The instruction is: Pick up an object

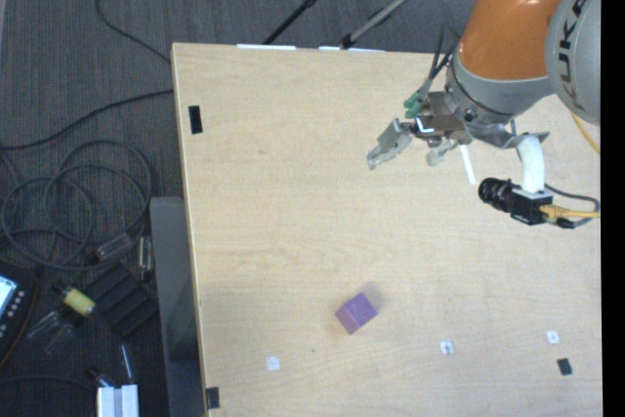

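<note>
Stretching from the upper middle of the view down to the bottom, the pale wooden bench top (293, 239) has its left edge running beside dark grey carpet (88, 34) strewn with black cables (68, 200). Wide bare wood lies open between the arm and the near edge. The grey arm with its orange band (513, 15) reaches in from the right, and its two-finger metal gripper (415, 146) hangs over the upper right of the bench, jaws spread apart with nothing between them. A small purple cube (356, 312), matte and slightly turned, sits alone low on the bench, well apart from the gripper, near small white tags (446, 347).
</note>
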{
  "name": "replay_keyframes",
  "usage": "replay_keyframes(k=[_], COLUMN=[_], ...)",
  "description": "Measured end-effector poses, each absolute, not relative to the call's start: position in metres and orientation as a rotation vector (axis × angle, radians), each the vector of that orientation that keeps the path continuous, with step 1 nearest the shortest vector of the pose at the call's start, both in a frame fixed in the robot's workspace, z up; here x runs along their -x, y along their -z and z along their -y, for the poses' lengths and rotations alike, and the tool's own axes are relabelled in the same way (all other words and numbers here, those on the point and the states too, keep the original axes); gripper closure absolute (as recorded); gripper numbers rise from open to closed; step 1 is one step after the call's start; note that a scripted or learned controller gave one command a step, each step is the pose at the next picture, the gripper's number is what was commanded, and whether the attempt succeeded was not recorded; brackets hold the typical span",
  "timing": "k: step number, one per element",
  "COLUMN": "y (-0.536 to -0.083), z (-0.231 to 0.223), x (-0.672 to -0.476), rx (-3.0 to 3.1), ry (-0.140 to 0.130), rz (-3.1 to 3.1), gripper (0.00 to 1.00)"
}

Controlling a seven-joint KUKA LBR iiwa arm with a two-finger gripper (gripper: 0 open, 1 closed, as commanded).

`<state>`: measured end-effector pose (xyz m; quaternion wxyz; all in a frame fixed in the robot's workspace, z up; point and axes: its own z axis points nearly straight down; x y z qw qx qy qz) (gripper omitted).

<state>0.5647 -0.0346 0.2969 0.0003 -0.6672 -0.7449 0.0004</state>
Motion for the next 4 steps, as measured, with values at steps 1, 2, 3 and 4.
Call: replay_keyframes(k=[1,2,3,4], y=[-0.234,-0.182,-0.183,-0.185], z=[0.063,-0.006,0.011,0.006], x=[-0.566,-0.514,-0.483,-0.484], rx=[1.747,1.755,1.725,1.369], ry=[-0.002,-0.003,-0.003,-0.001], rz=[2.609,2.600,2.621,2.825], gripper=[0.00,0.00,0.00,0.00])
